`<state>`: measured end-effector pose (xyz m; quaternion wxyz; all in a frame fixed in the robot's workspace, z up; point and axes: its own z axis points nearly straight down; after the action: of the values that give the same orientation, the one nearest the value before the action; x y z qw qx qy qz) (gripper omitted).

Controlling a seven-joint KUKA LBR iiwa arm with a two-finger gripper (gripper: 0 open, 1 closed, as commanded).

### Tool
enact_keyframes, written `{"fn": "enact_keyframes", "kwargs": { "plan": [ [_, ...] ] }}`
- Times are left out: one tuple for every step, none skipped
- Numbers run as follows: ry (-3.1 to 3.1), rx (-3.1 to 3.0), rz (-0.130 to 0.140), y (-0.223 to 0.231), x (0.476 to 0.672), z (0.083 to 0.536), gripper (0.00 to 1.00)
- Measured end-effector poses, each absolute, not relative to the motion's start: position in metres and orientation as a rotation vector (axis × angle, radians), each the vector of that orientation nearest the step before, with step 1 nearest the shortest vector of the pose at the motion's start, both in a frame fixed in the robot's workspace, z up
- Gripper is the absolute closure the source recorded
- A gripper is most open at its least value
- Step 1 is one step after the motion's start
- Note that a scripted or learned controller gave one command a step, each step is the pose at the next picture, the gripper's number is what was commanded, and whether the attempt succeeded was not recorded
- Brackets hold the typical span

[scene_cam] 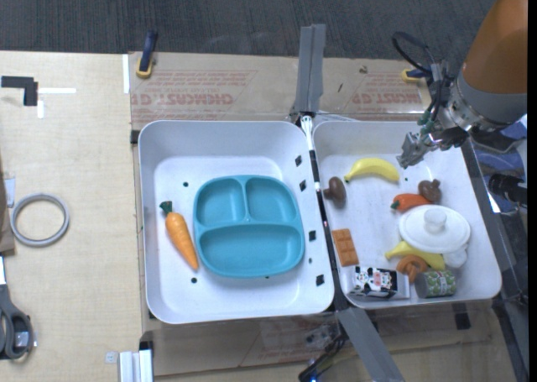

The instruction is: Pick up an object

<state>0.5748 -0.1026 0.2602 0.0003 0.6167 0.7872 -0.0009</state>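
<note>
Left of centre I see the carrot [180,238] beside the blue divided plate [249,227] in the left bin [151,204]. In the right bin [470,179] the nearest pick, a banana [372,170], lies upper middle. The gripper [412,154] hovers just right of it, nothing visibly held; I cannot tell its opening. I'd centre over the banana's middle and descend straight.
</note>
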Motion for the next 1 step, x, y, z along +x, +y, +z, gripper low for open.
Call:
{"fn": "enact_keyframes", "kwargs": {
  "plan": [
    [2.566,1.817,-0.003,-0.1038,0.523,0.1053,1.0]
  ]
}}
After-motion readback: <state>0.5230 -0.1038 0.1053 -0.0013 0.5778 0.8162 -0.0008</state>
